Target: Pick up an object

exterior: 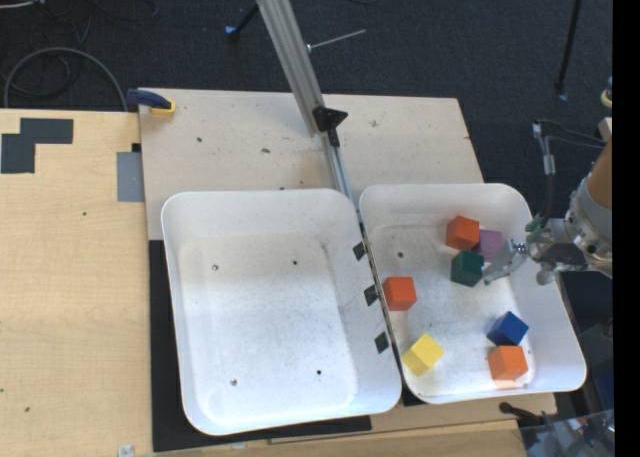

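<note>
Green cube [466, 269] in right bin [560, 365], beside purple cube [491, 241] and orange cube [462, 232], gripper [510, 260] just beside green cube, finger state unclear

Two white bins on bench; right bin [440, 195] has 7 blocks: orange [462, 232], purple [491, 241], green [466, 268], orange [400, 293], yellow [424, 353], blue [508, 328], orange [507, 362]. Gripper [500, 267] comes in from right, tips just beside green block, nothing seen between them. Left bin [190, 215] sits alongside, touching.
</note>
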You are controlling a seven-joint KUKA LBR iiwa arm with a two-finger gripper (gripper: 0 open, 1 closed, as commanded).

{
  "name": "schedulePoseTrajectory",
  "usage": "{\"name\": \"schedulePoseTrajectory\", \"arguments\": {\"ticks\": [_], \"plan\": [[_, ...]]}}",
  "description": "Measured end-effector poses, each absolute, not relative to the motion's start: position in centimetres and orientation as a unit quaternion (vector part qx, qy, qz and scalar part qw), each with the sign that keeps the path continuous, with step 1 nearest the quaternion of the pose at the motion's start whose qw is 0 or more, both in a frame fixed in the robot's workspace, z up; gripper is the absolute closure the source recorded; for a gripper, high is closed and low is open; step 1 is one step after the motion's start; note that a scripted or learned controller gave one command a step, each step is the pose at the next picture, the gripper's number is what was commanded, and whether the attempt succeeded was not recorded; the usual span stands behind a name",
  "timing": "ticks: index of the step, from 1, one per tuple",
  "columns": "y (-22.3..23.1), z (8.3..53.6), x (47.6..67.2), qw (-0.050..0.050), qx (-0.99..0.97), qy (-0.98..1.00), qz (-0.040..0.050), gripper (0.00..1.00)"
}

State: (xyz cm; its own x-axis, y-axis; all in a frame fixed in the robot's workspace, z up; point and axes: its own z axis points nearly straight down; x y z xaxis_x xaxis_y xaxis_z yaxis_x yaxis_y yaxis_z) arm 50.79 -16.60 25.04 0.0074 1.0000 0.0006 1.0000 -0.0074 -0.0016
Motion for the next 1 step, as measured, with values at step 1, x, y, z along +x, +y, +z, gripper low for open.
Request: {"name": "schedulePoseTrajectory", "arguments": {"ticks": [1], "plan": [[-6.26,21.78,54.42,0.004,-0.704,-0.710,0.0006,0.00]]}}
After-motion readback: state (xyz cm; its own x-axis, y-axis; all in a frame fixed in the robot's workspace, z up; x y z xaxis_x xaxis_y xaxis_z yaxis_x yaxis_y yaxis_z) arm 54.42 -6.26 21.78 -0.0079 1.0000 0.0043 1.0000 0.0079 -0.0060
